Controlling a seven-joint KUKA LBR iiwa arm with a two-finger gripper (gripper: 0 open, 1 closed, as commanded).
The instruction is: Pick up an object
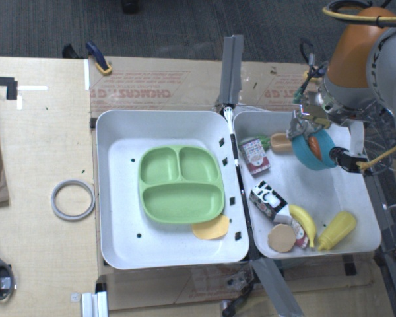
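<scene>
1. Nearest the front rim of the right bin (366, 246): yellow bottle (336, 230), banana (305, 223) and a round brown piece (282, 238), packed close together, the banana touching the round piece. Well apart from the gripper, so no obstacle.
2. Further back, mid-bin: black-and-white carton (266, 200), lying tilted. Across the divider in the left bin (112, 177), green plate (181, 183) with a yellow disc (211, 228) at its front edge. Out on the bench, tape ring (72, 199).
3. Toward the back of the right bin: red-and-white packet (254, 156) and a tan piece (281, 142), just beside the blue cup (315, 149).
4. Likely target: that blue cup, tipped toward the far right wall with something orange inside. Probably light, stiff plastic, smooth and apt to slip or roll; best taken across the thin rim, not around the curved body.
5. Directly behind and over the cup: gripper (303, 125). Cannot tell whether apart, together or clamped on the cup, nor whether touching it.
6. Possible trouble: the tan piece crowding the cup's left side, the bin wall close on the right.
</scene>
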